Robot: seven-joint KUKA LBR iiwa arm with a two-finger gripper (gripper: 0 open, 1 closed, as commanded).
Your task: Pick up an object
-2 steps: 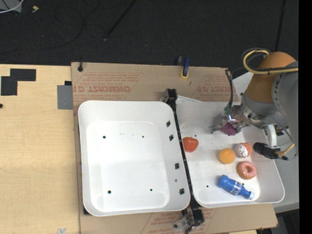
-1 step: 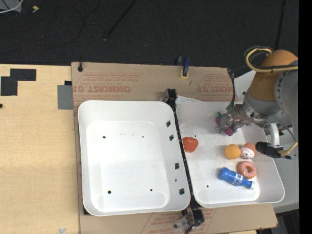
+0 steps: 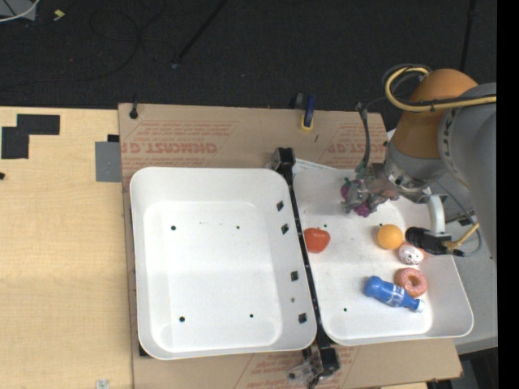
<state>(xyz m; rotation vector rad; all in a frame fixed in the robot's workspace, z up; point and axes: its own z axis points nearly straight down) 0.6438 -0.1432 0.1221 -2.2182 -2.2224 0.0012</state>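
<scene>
A pale wooden table (image 3: 57,241) carries a brown cardboard sheet (image 3: 211,140) printed with red lettering that reads upside down and is too faint to make out. Beyond the far edge lies dark carpet with loose cables. Two shallow white plastic bins sit side by side: the left bin (image 3: 211,331) and the right bin (image 3: 357,331). In the right bin lie a red tomato-like ball (image 3: 316,240), an orange ball (image 3: 389,237), a pink-and-white lump (image 3: 411,255), a pink ring (image 3: 412,281) and a blue bottle (image 3: 391,292). The grey arm's tool (image 3: 362,194) hangs low over a small purple object (image 3: 360,207) at the bin's far side; whether it is apart or together I cannot tell.
</scene>
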